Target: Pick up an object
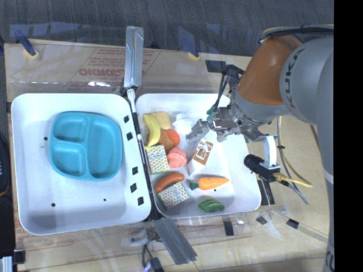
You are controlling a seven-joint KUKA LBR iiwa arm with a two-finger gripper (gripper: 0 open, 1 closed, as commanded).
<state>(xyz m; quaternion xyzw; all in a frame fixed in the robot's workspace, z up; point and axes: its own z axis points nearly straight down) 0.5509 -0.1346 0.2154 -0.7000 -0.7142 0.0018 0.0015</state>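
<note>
Over the right bin: the gripper (199, 130) hangs low above the upper middle of the right bin (245, 180), reaching in from the right on the grey arm (295, 78) with its orange band.
Gripper state: cannot tell whether it is spread or closed; nothing is seen pinched in it.
Just below the gripper: a small white and orange carton (203, 152), tilted, lying close under the tip; contact cannot be judged.
Left of the gripper: a yellow banana (151, 128) against the bin's left wall, with a brown-orange round fruit (169, 137) beside it.
Lower left of the gripper: a pink ball-like piece (177, 157) and a patterned block (157, 158), touching each other.
Further below: an orange carrot (211, 182), a red-orange sausage-shaped piece (169, 180), a second patterned block (173, 194) and a green leafy piece (211, 205) near the bin's lower edge.
In the way: the objects crowd the bin's left half, many touching, so few stand free.
Far left of the gripper: the left bin (28, 208) with a blue divided plate (87, 144) lying flat in it.
</note>
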